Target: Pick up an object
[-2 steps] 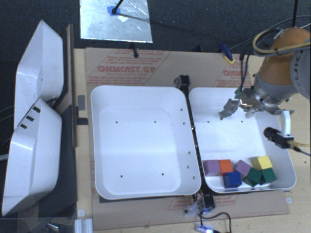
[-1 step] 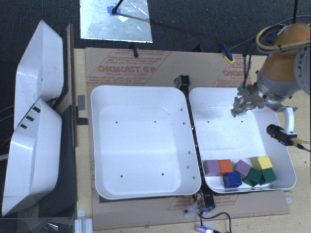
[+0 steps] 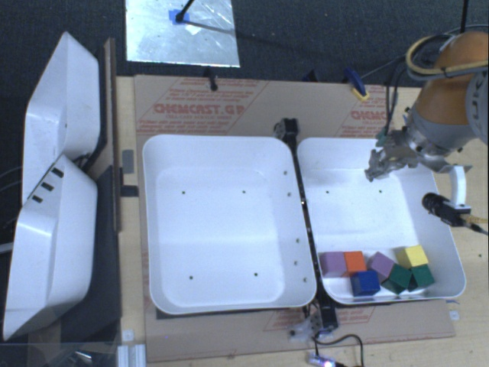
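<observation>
Gripper (image 3: 379,167) hangs over far end of right bin (image 3: 336,205), nothing seen btwn fingers; jaw state: cannot tell, too small/blurred. Task objs clustered at bin's near edge, well apart from jaws, toward camera: purple block (image 3: 332,263), orange block (image 3: 354,261), blue block (image 3: 366,282), lilac block (image 3: 380,264), green blocks (image 3: 405,278), yellow block (image 3: 416,255). Left bin (image 3: 221,220) sits beside jaws, across divider

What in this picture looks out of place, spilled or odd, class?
Nothing is spilled or broken. The blocks all sit crowded against the near wall of the right bin, some touching or overlapping, leaving its middle bare. The tool is above the bin's far part, well apart from them.
</observation>
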`<state>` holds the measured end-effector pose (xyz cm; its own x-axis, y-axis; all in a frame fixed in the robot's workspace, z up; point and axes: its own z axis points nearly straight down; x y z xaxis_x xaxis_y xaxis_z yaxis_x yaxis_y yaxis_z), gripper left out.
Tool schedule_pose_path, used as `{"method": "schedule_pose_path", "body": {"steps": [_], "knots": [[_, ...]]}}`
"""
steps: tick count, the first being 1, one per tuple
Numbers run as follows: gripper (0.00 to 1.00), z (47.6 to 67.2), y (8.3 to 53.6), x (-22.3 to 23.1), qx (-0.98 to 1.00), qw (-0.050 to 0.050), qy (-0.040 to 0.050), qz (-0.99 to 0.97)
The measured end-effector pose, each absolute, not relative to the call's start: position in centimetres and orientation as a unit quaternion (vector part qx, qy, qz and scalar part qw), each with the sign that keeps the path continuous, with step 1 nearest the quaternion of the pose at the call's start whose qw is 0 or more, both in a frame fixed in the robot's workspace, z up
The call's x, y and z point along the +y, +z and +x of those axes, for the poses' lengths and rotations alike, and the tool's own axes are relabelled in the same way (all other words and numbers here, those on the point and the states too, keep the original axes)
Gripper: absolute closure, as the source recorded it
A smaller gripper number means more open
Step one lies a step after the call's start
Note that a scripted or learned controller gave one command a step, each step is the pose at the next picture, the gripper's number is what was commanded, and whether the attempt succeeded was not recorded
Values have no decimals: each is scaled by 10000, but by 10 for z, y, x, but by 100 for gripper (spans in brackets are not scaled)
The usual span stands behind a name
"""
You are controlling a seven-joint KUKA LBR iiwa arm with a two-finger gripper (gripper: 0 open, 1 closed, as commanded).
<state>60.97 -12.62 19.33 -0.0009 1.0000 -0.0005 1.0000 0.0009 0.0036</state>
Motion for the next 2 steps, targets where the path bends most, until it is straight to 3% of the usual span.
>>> {"method": "schedule_pose_path", "body": {"steps": [1,2], "knots": [[100,602,181,-86,7083,-2,3,7059],[100,620,187,-35,7087,5,8,7055]]}}
